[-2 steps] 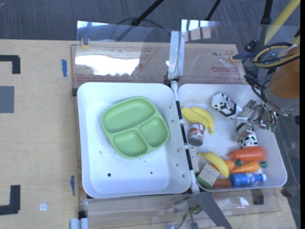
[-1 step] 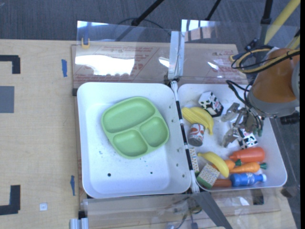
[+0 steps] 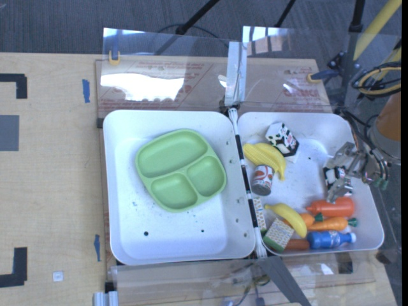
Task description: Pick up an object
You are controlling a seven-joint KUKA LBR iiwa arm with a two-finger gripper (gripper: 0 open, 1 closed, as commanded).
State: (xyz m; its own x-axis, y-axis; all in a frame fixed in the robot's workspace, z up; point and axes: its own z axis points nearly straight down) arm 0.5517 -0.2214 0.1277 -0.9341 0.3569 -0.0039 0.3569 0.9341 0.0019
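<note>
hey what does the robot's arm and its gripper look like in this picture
The gripper is a small assembly of bare silvery metal, with thin struts and linkages and dark gaps between them. Behind it at the right edge the arm shows as a rounded orange-brown band above darker grey. A thin greenish cable loops beside the wrist. No markings are readable.

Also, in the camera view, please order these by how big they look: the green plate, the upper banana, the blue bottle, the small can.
Largest to smallest, as they look:
1. green plate, by far
2. upper banana
3. blue bottle, close to the banana, so this order is unsure
4. can
</note>
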